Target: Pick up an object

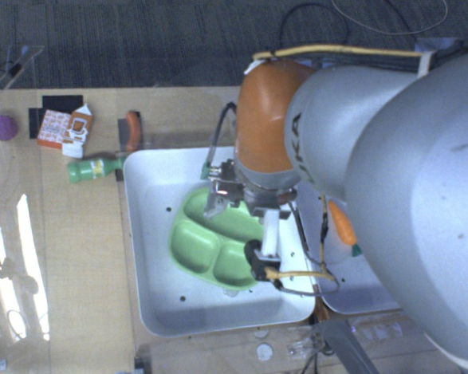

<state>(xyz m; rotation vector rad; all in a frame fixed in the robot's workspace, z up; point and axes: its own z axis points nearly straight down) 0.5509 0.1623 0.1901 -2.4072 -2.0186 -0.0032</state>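
grey arm (360, 157) reaches over the white bin (155, 252), gripper (217, 201) above green tray (194, 241).

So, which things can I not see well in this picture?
All in the camera view:
Green tray: right side hidden under the arm.
Right bin: mostly covered by the arm.
Orange object there: partly hidden, cannot be identified.
Carton on the bench: print too small to read.
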